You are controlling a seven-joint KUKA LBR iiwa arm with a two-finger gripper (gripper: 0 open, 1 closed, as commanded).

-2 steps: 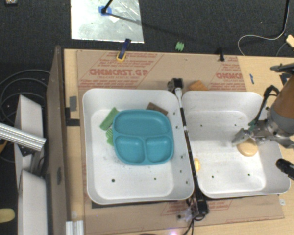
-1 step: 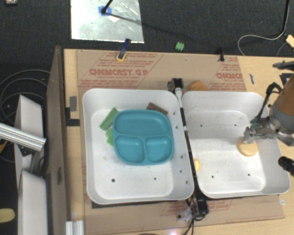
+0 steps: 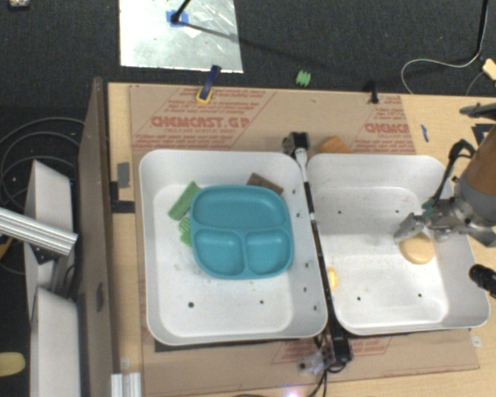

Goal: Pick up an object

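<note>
I see my gripper (image 3: 415,230) low in the right bin (image 3: 380,304), its fingers blurred so I cannot tell their spread. Just below the fingertips lies a tan lump (image 3: 417,251), roundish, no clear long axis. Far left of the fingers, the left bin (image 3: 161,304) holds a blue tray (image 3: 240,230) over green pieces (image 3: 182,198).

Red block lettering reading "CHEMCAST GP" stood printed on the brown protective paper (image 3: 256,110) covering the worktop, behind the left bin (image 3: 161,246). The same red wording appeared again, partly cut off, behind the right bin (image 3: 380,304). Smaller red print beneath each line was too fine to read.
</note>
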